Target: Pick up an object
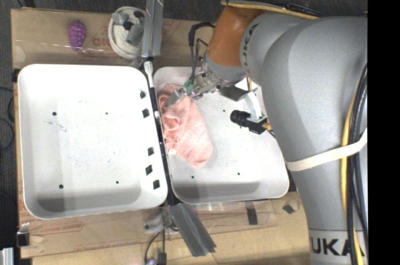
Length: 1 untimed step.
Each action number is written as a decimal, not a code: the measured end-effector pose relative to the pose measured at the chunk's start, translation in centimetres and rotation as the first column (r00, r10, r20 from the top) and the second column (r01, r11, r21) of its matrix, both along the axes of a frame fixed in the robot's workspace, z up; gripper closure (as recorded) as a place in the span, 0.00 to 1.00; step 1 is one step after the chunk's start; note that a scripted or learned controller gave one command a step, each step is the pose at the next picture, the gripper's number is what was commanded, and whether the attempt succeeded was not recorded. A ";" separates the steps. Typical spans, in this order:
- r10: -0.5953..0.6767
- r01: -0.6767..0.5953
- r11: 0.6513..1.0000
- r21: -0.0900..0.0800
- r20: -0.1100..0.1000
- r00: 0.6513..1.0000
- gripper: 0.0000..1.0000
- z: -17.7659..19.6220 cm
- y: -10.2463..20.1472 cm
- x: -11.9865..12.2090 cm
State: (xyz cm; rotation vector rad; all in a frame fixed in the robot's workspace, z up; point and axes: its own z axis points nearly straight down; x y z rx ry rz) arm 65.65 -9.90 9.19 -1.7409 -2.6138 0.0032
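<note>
Camera view: a pink cloth [187,129] is laid crumpled in the right bin [262,185], along its left wall, from mid-bin toward the far-left corner. The gripper [190,89] is positioned at the cloth's far end, at or just above the fabric. Contact cannot be confirmed, and whether the gripper is open or closed cannot be told.

Faults to be expected:
- If only a thin fold is caught, the cloth is likely to slip out on lifting.
- Because the cloth lies against the wall, the wall may be struck or the fabric snagged on the rim.

The cloth's far end is masked by the gripper, and the bin's far-right part is covered by the arm [312,82]. On the bench beyond the left bin [37,132], a small purple item [77,34] and a white item [127,31] are too blurred to be identified.
</note>
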 end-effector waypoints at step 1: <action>-0.131 0.131 0.991 0.000 -0.003 0.991 0.00 0.0 -0.9 -8.1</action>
